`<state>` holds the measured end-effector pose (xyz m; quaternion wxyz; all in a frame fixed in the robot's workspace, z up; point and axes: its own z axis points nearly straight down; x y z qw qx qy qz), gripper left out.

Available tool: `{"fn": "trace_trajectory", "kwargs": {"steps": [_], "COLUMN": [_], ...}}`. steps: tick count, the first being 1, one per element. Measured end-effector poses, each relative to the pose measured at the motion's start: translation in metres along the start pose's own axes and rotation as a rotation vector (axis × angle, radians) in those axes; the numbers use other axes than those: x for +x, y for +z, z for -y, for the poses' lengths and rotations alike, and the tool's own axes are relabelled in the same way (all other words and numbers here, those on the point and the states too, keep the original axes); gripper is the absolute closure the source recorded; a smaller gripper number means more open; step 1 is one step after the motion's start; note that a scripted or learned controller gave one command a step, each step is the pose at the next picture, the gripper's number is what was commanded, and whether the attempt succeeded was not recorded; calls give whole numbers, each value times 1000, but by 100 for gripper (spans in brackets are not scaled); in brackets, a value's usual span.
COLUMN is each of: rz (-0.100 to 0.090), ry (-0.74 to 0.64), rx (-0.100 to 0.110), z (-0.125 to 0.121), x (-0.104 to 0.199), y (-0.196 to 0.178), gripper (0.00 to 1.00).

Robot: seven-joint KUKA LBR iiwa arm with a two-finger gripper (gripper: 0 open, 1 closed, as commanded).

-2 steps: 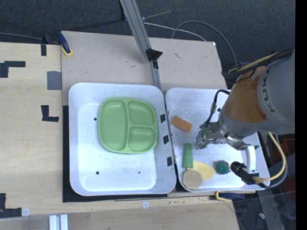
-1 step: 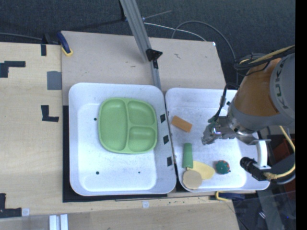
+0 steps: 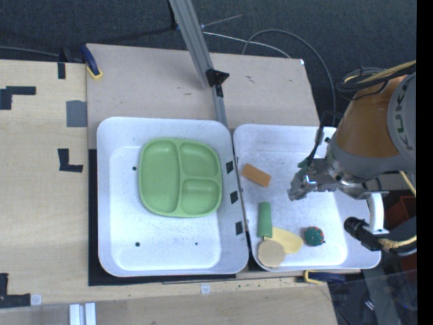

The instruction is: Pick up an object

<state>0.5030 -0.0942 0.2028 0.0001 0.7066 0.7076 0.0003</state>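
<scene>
The right bin point(image 3: 284, 141) holds an orange block point(image 3: 256, 175) near its left side, a green cylinder point(image 3: 264, 219) below it, a tan disc point(image 3: 272, 252) and a yellow piece point(image 3: 289, 240) at the front, and a small green and red ball point(image 3: 312, 235). My gripper point(image 3: 301, 187) hangs over the right half of this bin, to the right of the orange block and above the ball. Nothing shows between its fingers.
The left bin point(image 3: 115, 202) holds a green divided plate point(image 3: 180, 177). A metal pole point(image 3: 196, 39) slants down to the seam between the bins. Cables lie behind the right bin. The arm's orange band point(image 3: 372, 124) looms over the right bin's right edge.
</scene>
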Motion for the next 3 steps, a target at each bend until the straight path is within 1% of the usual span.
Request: {"fn": "trace_trajectory", "kwargs": {"steps": [1,2,3], "rz": [-2,-2,-1], "ry": [-5,-8,-6], "rx": [4,2,3], "z": [4,7,9], "x": [59,120,164], "y": [4,-11,-19], "gripper": [100,100,100]}}
